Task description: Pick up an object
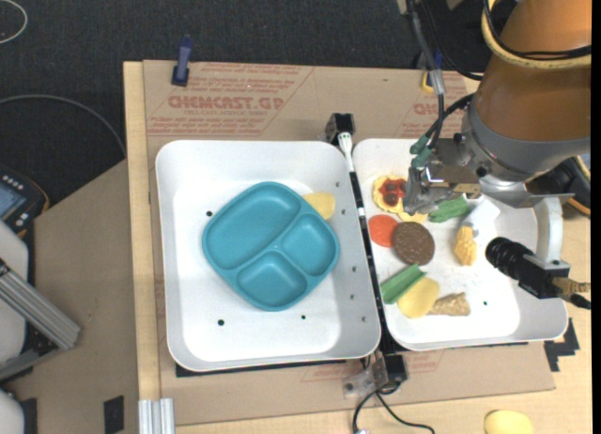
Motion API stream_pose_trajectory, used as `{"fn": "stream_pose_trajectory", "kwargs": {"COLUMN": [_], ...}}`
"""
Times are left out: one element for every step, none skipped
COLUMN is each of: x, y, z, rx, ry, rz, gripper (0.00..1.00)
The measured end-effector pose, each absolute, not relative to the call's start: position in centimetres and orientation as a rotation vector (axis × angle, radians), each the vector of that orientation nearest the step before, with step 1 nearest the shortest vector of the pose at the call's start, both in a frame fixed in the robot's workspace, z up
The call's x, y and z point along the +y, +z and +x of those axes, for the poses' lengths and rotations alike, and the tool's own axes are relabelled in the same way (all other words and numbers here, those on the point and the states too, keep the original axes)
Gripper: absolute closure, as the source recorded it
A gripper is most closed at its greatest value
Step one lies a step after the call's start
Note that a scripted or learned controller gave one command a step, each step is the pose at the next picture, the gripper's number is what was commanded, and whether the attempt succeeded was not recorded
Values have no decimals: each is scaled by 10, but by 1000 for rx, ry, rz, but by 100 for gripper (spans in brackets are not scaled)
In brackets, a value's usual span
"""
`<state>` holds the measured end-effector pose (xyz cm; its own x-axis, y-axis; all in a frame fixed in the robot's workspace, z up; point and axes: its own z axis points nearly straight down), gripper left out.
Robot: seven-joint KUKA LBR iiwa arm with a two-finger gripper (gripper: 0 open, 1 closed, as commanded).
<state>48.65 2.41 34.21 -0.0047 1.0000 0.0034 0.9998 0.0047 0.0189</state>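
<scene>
Gripper point(427, 199) low in right bin point(526, 329), over pizza slice point(387, 191) (jaws state: cannot tell); blue plate point(270, 244) in left bin point(188, 235).

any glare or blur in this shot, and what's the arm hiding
Camera view: even, soft light, mild glare on the white left bin rim; the blue plate is sharp with only a faint shadow; the arm's orange band looks slightly soft, and the claw covers part of the right bin.

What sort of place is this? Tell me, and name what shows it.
Most likely a robotics lab test bench: a robot arm over two white bins, toy food such as a corn cob, and a cardboard sheet underneath.
</scene>
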Motion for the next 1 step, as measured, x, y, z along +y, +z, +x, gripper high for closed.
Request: {"fn": "stream_pose_trajectory", "kwargs": {"x": [-15], "y": [253], "z": [478], "rx": [2219], "ry": [-12], "rz": [2231], "gripper": [100]}}
